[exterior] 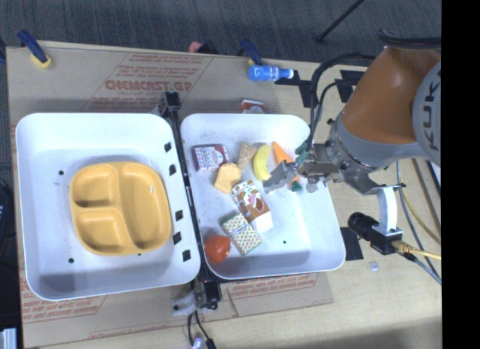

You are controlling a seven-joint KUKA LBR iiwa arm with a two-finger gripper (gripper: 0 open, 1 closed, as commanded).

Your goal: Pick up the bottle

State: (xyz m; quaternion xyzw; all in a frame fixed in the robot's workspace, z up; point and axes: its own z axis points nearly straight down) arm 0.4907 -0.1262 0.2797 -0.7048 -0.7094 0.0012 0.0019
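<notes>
My gripper (pixel 287 177) hangs low over the right side of the right bin (pixel 319 246), pointing left toward the pile of items. A small green object (pixel 295 184) peeks out from under it and is mostly hidden; I cannot tell whether this is the bottle. An orange carrot (pixel 280 151) and a yellow banana (pixel 260 161) lie just left of the gripper. A blue bottle-like object (pixel 265 73) with a pale end lies on the bench behind the right bin.
The right bin also holds a maroon packet (pixel 210 156), a tan wedge (pixel 226 179), a patterned carton (pixel 253 203), a green checked box (pixel 241 233) and a red tomato (pixel 217 248). A yellow divided plate (pixel 121 206) sits in the left bin (pixel 37 265).
</notes>
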